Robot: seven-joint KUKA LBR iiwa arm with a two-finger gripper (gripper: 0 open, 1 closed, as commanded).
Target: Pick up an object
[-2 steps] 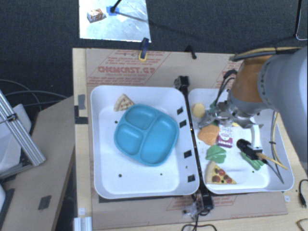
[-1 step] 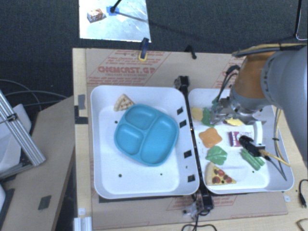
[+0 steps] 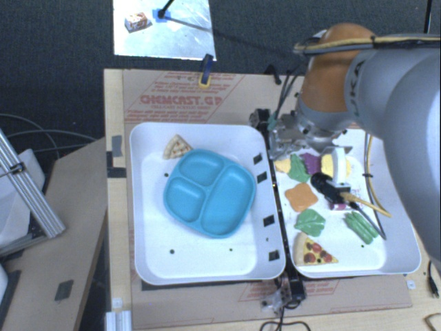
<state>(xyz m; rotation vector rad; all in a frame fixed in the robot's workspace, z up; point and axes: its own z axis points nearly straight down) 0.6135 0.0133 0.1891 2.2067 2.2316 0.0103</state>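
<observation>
Right bin [image 3: 403, 257]: pizza slice [image 3: 313, 249] tip points up-left; pincer [image 3: 293, 143] at top-left corner, state unclear.

Grey arm reaching in from the right, wrist lowered.

The thick grey KUKA arm [image 3: 406, 109] fills the upper right, sweeping left to its orange band [image 3: 331, 74] above the wrist. Below the band the metal two-finger gripper [image 3: 293, 140] points down at the far left corner of the right side, its fingertips too cluttered to read.
</observation>
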